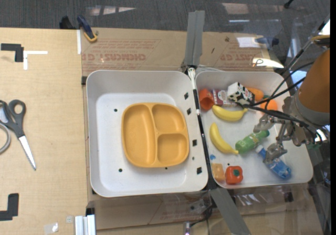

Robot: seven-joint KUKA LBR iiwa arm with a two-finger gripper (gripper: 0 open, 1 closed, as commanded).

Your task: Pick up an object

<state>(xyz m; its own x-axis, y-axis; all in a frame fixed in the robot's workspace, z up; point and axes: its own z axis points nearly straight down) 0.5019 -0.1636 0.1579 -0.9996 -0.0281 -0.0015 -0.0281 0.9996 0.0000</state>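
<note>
The right bin (302,173) holds several toys: two yellow bananas (229,113) (221,140), a green bottle (249,142) lying on its side, a blue bottle (279,169), a red tomato-like piece (234,174), a cow-print toy (239,93) and a red cup (206,99). My gripper (268,137) hangs low over the bin's right half and is open. One finger is just above the green bottle's right end and the other is just below it, near the blue bottle. Nothing is lifted between the fingers.
In the left bin (100,139) lies a yellow divided plate (155,135). Scissors (19,130) rest on the wooden bench at the far left. An orange piece (255,92) sits at the back of the right bin. Black cables cross above that bin.
</note>
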